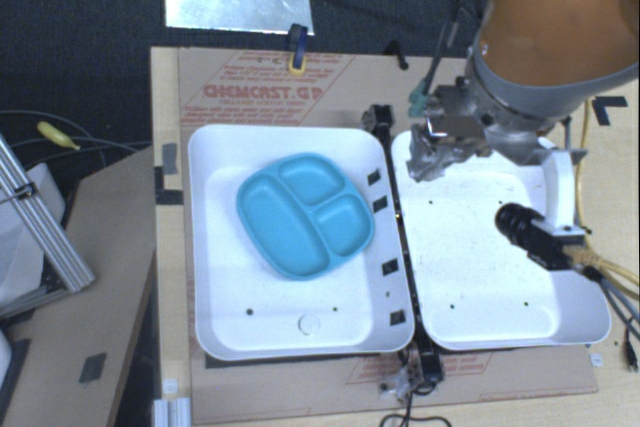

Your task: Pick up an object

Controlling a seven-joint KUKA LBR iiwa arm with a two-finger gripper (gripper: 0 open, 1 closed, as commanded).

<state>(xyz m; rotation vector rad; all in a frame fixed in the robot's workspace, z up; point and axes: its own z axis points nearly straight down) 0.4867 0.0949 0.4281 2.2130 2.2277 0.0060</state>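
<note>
- The arm (560, 15) is the item nearest the camera and the largest in view. It enters over the far right corner of the bench, its orange band above the grey wrist.
- The bench (260, 85) carries a brown printed board. The two white bins sit on it side by side, and their inner walls meet along the centre line.
- The right bin (480, 305) lies under the arm. The wrist hangs above this bin's far left corner.
- The left bin (215, 245) holds the task's object.
- The blue divided plate (300, 215) lies flat on the floor of the left bin, roughly central and slightly toward the far edge. It clears all four walls. It is the one candidate object seen in the bins.
- The gripper (430, 155) is over the far left corner of the right bin, just beside the wall shared with the left bin. It is well apart from the plate. Whether it is open or closed cannot be told from this view. Nothing is seen held in it.
- Task status, as a judgement:
  - Nothing has been picked up. The plate rests in its bin and is not in contact with the tool.
  - Remaining steps are to cross the shared wall, descend onto the plate, take hold of it and lift it.
  - The task is judged to be at its start.
</note>
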